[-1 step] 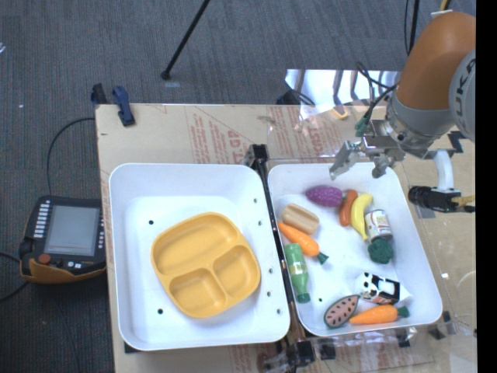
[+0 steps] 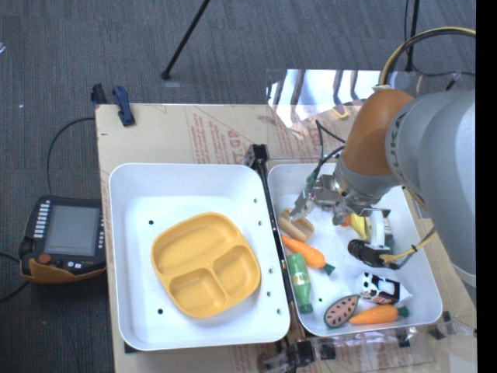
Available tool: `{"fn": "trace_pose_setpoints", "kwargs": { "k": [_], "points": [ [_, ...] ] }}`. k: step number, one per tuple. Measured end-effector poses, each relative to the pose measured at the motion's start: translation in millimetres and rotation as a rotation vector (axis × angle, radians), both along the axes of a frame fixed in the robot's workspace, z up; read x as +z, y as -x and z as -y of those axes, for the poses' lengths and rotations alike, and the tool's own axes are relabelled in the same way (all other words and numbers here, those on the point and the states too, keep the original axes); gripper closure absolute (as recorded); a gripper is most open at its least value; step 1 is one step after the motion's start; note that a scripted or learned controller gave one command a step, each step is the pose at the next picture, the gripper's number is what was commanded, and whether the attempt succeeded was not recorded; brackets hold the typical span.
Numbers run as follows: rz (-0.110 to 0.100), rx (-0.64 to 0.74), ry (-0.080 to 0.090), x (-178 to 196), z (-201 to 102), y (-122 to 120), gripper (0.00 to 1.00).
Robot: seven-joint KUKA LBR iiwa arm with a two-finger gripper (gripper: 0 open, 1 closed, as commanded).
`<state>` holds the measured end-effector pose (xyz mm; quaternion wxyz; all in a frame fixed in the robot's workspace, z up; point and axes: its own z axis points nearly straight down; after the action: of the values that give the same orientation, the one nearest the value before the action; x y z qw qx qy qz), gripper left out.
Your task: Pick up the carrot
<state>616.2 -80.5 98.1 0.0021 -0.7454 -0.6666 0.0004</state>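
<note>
Item: orange tapered toy carrot with green stub end point(image 2: 304, 252). Location: right-hand shallow white bin point(image 2: 425, 286), left part, lying flat on the floor of the bin. Long axis: slanted, upper-left to lower-right, green end toward lower-right. Neighbours: tan bun-shaped toy point(image 2: 296, 227) just above its upper end; green bottle-shaped toy point(image 2: 300, 281) just below it.

Second item of like kind: another orange carrot-shaped toy point(image 2: 375, 315) near the bin's front edge, lying roughly level, beside a watermelon-slice toy point(image 2: 340, 312).

Item: end effector point(image 2: 313, 198) of grey arm with orange band. Location: above the right-hand bin, upper-left part, close over the tan bun. State: opening cannot be told; nothing seen held.

Governing relation: first carrot lies just below and slightly toward the camera from the end effector, near at hand; second carrot well apart, down and to the right. Judgement: the first is the likelier target.
</note>
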Motion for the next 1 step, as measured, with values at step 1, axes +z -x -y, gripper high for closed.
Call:
{"fn": "trace_pose_setpoints", "kwargs": {
  "k": [1],
  "points": [
    [0.0, 0.049, -0.002, -8.3, 15.4, 71.3, 0.0]
  ]
}}
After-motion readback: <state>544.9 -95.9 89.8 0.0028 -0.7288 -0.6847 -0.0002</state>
